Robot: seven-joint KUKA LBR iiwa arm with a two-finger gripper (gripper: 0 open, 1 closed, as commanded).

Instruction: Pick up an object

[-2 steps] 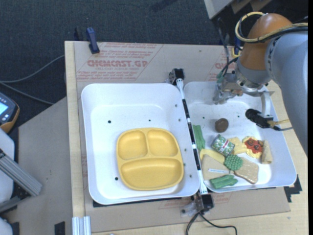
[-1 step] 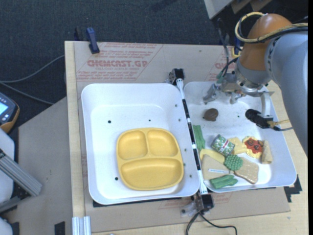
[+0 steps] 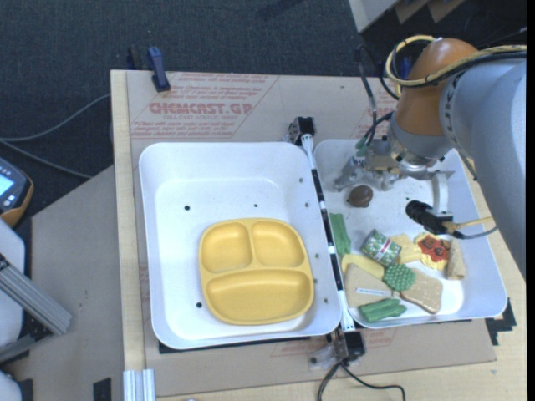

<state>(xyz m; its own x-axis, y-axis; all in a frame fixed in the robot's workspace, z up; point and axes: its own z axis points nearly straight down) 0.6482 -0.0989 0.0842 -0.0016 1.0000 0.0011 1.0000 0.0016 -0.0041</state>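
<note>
1 gripper (image 3: 365,176) hovers over a brown nut (image 3: 360,195); its opening cannot be told.

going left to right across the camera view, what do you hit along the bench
left bin → yellow divided plate → green stick by the divider → brown round piece → green can → pizza slice toy

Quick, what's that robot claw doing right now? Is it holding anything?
Gripper: over the right bin, just above a small brown object; open or closed cannot be told, and nothing is seen held.
</note>
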